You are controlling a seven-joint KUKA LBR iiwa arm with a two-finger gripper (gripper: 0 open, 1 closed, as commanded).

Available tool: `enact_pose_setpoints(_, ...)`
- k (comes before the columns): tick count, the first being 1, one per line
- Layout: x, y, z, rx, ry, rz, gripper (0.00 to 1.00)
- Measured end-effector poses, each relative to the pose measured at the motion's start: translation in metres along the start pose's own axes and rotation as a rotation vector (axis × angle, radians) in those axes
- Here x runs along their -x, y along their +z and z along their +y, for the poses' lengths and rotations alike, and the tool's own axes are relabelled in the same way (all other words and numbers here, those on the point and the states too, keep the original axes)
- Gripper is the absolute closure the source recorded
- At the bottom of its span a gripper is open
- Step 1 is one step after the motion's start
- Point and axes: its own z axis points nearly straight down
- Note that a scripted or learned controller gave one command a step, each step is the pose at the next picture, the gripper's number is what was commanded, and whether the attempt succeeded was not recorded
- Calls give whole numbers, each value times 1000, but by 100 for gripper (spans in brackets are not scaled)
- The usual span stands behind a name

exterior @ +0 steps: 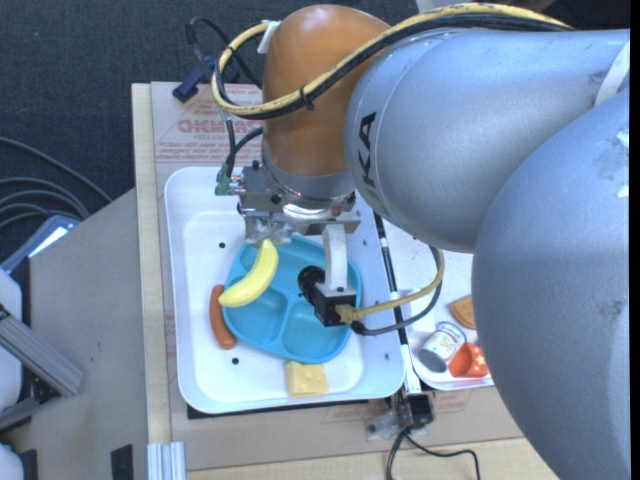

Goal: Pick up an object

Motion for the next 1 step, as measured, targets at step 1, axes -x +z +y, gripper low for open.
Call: enact_pose_setpoints(1,-1,-12,-57,-5,-2,0,100)
